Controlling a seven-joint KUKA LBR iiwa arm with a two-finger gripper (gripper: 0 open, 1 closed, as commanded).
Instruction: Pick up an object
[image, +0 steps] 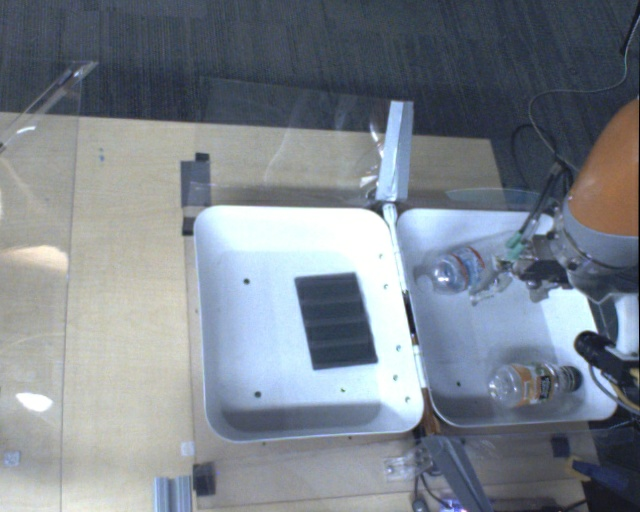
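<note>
Nearest, at the bottom: clutter of brackets and cables off the worktop (100, 300). Left bin (230, 300), one: holds one black ribbed slab (336, 320), lying flat and askew at centre. Right bin (480, 345), one: holds two clear bottles, both on their sides. Upper bottle (458, 270) lies just beside my pincer (495, 282), likely my target; lower bottle (533, 382) rests near the front wall. Whether my pincer is apart or clamped, I cannot tell.

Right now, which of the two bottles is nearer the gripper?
The upper bottle in the right bin, just left of the gripper. The other bottle lies near the bin's bottom edge.
</note>
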